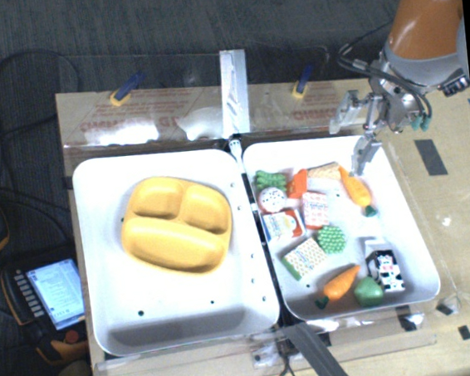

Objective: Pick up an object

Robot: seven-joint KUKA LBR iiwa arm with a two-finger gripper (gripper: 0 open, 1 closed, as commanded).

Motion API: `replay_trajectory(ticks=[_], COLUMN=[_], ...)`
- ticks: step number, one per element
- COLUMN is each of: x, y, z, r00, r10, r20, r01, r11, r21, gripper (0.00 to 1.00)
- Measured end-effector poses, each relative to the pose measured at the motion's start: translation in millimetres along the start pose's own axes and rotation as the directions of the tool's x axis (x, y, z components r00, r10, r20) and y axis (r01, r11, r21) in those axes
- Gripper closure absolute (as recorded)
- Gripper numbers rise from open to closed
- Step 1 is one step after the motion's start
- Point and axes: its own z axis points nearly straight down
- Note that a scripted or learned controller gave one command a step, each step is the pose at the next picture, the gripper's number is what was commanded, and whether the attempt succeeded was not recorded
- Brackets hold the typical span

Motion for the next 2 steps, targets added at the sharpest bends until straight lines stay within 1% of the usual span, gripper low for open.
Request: replay_trajectory(ticks=[1, 2], x=[-8.8, 18.1], y=[-47.9, -55.1], z=[153.9, 160.8], r00=[0.993, 1.000], r10=[-0.118, 0.006], r20=[0.000, 0.008], r01=[0.118, -0.006], r11=[0.993, 1.000], r21=[0.001, -0.001], gripper=[0.00, 0.00])
